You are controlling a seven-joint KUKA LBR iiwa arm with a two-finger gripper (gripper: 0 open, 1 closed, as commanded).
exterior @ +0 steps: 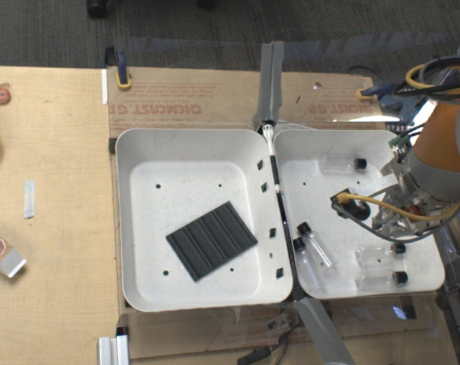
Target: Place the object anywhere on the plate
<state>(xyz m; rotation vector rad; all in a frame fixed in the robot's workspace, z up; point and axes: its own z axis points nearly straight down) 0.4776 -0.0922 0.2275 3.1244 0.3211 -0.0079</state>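
Two shallow white bins are seen side by side on the tabletop. The left bin holds a dark ribbed rectangular plate, lying flat and turned at an angle, nearer the bin's lower right part.

The right bin holds several clear vials with black caps. One vial lies near the bin's left wall, cap toward the upper left. Another lies toward the upper middle, a third along the lower edge, and a fourth just above it. All are apart from the plate, which sits in the other bin.

The arm is seen entering from the right, with its orange band above the wrist. The claw is positioned low over the right part of the right bin, amid yellow cabling. Whether the claw is open or closed cannot be told, nor whether anything is held; the mechanism is cluttered and partly hidden.
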